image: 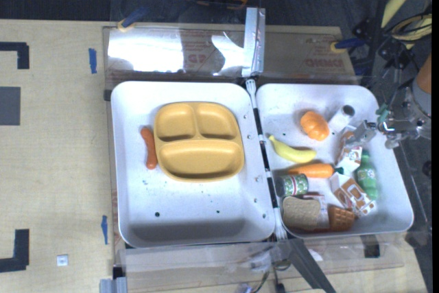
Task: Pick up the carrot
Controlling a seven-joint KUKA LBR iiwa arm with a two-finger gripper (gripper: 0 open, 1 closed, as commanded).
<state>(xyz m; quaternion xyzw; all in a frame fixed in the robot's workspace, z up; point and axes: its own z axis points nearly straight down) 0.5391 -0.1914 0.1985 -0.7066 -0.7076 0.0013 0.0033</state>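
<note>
Surface point(55, 147): pale wood bench carrying two shallow white bins side by side, the left bin point(192, 223) and the right bin point(394, 216).

Right bin, near edge: bread slice point(302, 211) and waffle-like piece point(341, 217), touching or nearly so. Just behind them: green-labelled can point(295, 184) and a printed packet point(353, 194), with a green bottle point(367, 175) beside it.

Task item: carrot point(317, 170), which lay flat across the middle of the right bin, its leafy end toward the packet. The can sat just beside it on the near side and a banana point(291, 151) just beside it on the far side.

Further back: orange fruit point(314, 125).

End effector point(385, 123): stood over the right bin's far right rim, well apart from the carrot. Whether it was released or clenched could not be told.

Left bin: yellow divided tray point(199, 141) and an orange-red sausage-shaped item point(149, 147) just beside it.

Risks, as judged:
- The crowding probably left little room for a descent, so the can or banana could be clipped or caught instead of the carrot.
- The smooth, tapered carrot might roll or slip from a closing grip.
- The sausage-shaped item's similar colour could draw a mistaken pick.
</note>
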